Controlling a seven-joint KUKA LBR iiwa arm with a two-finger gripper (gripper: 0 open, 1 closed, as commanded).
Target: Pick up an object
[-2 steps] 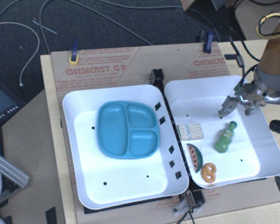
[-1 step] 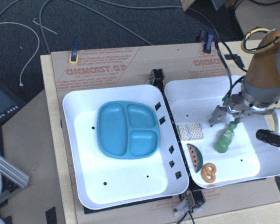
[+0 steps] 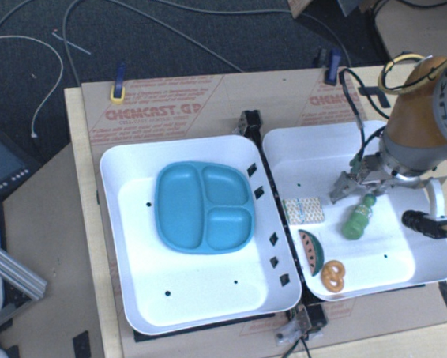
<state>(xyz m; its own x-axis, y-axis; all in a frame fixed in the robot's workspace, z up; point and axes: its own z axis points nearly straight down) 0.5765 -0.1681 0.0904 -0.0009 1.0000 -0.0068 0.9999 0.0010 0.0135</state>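
As you look from the near edge of the bench, you see first the right shallow white plastic bin, and in its near left corner lies a small brown pretzel-shaped toy. Just beside it, a little farther and against the divider, there is a toy watermelon slice with red flesh and green rind. Farther again you find a small flat square packet with a pale speckled pattern, which lies near the left wall of this bin.

To the right of these things lies a small green plastic bottle, tilted, with its cap end pointing toward the two-finger metal gripper (the bottle seems to touch the fingertips, but I cannot tell this for sure). The fingers stand spread apart, and nothing is between them. The grey arm with the orange band reaches in from the right, above this bin.

In the left shallow white plastic bin you see a light blue plastic plate with three compartments, near the middle.
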